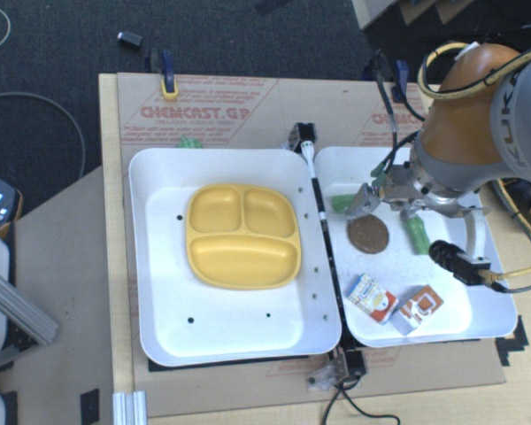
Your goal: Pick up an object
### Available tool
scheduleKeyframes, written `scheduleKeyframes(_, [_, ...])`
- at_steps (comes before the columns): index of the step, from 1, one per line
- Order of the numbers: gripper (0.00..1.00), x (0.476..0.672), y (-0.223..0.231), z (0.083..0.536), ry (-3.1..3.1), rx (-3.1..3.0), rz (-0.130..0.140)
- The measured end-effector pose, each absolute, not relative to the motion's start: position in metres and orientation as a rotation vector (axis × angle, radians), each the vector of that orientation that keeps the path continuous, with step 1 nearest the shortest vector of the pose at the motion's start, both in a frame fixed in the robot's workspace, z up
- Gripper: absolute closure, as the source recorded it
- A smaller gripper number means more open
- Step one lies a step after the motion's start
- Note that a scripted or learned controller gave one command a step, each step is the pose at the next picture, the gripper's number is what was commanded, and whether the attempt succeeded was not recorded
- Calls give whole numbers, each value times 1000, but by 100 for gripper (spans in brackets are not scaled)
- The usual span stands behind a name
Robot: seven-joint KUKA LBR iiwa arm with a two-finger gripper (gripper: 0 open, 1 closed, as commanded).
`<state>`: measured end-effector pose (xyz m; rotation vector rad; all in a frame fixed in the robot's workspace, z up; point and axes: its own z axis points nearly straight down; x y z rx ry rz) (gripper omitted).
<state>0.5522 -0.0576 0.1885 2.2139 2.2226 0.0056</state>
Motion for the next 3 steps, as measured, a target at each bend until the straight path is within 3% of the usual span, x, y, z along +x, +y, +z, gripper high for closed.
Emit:
scheduleKeyframes(1, [100,552,-59,195,2219,2219,4])
scheduleKeyframes(2, [100,504,13,211,2224,2225,-3])
scheduleKeyframes(3, [100,492,74,264,2225,2215,6])
